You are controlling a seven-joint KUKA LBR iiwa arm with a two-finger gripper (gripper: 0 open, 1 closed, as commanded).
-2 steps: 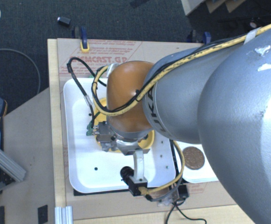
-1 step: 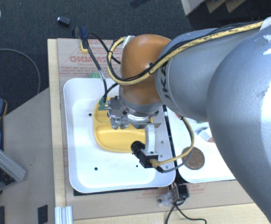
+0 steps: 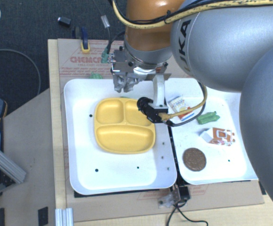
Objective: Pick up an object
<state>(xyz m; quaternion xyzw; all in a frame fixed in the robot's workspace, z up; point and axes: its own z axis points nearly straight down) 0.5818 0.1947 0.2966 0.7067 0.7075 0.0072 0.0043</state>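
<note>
Bench with 2 white bins (image 3: 80,173) | arm bent low over yellow tray (image 3: 124,126) | gripper (image 3: 125,84) above tray's rim; jaw state unclear

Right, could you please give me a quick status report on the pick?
End effector over left bin's far edge, nothing seen held. Yellow divided plate just below it. Brown disc, green piece, packets in right bin.

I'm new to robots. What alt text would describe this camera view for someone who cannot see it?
A grey and orange robot arm lowers its gripper over the far edge of a yellow divided plate in the left white bin. The right white bin holds a brown disc, a green object and small packets.
</note>
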